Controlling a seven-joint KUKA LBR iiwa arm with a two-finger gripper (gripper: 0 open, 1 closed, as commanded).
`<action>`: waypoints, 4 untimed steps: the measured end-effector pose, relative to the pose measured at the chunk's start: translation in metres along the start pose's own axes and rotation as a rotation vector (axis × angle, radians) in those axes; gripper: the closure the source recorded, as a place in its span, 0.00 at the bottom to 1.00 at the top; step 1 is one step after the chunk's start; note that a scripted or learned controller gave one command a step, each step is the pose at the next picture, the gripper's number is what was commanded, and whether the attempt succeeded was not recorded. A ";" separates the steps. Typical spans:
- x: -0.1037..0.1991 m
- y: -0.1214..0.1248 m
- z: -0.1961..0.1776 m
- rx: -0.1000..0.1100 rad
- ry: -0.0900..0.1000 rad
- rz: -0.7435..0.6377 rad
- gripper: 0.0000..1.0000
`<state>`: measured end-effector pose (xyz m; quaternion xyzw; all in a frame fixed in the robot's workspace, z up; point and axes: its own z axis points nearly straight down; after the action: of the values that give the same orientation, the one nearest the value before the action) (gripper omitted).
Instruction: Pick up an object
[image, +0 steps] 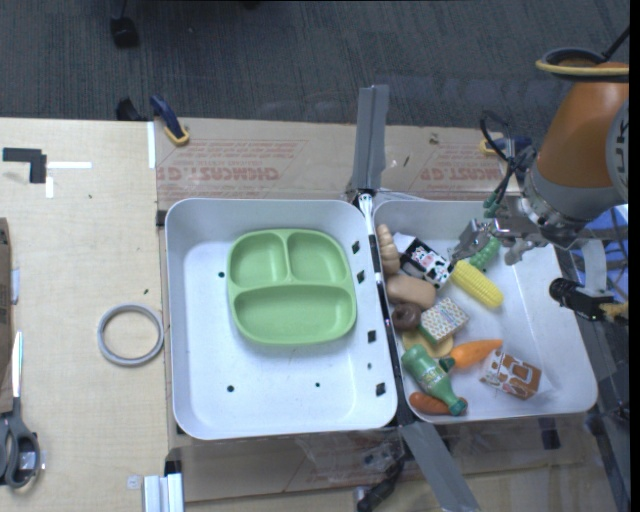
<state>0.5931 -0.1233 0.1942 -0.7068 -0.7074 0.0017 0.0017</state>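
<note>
The toy corn (477, 283) lies in the right bin (560, 380), just below the claw (487, 243), whose fingers look spread with nothing between them. Nearby lie a carrot (476, 352), a green bottle (433, 376) and a small carton (510, 374). The left bin (200, 390) holds a green divided plate (292, 287); cardboard (255, 165) on the table behind bears mirrored red lettering, unreadable.

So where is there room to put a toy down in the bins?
Left bin: a bare white strip runs around the green plate, widest along the near side. Right bin: bare floor sits right of the corn and the little carton. The right bin's left side is crowded with toys, and the gripper hangs over its back.
</note>
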 end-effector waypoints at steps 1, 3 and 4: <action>-0.044 0.025 0.050 -0.002 -0.001 -0.093 0.00; -0.034 0.019 0.082 -0.024 -0.007 -0.141 0.00; -0.029 0.015 0.087 -0.033 -0.008 -0.110 0.00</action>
<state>0.6081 -0.1523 0.1070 -0.6669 -0.7450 -0.0076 -0.0127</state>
